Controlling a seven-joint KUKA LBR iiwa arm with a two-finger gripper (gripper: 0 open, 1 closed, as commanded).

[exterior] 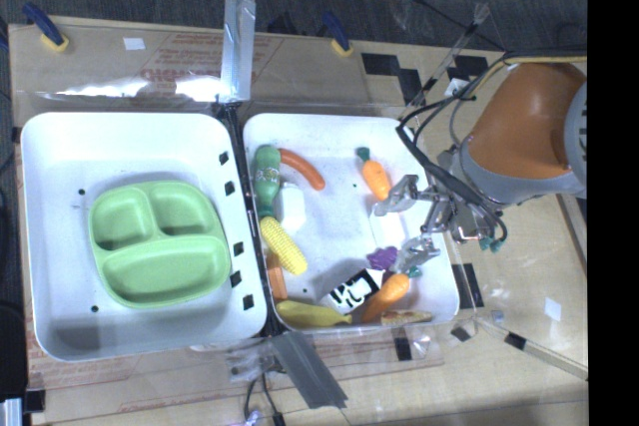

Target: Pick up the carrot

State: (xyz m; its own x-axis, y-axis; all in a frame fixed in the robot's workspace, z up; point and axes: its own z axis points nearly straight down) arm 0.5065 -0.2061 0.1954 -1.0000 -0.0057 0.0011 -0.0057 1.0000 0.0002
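A small orange carrot [376, 180] with a green top lies in the right bin [329, 130], near its right wall. My gripper [410, 223] hangs just to the right of and below the carrot, over the bin's right edge. It is open, with nothing between its fingers. The upper fingertip [397, 196] is close to the carrot's lower end, and I cannot tell whether they touch. A second orange, carrot-like piece [392, 288] lies below the lower fingertip [417, 252], next to a purple piece [381, 259].
The right bin also holds an orange sausage [304, 170], a green vegetable [267, 175], corn [283, 245], a banana [312, 314], a white block [292, 206] and a black-and-white card [351, 292]. A green divided plate [158, 242] sits in the left bin [60, 145].
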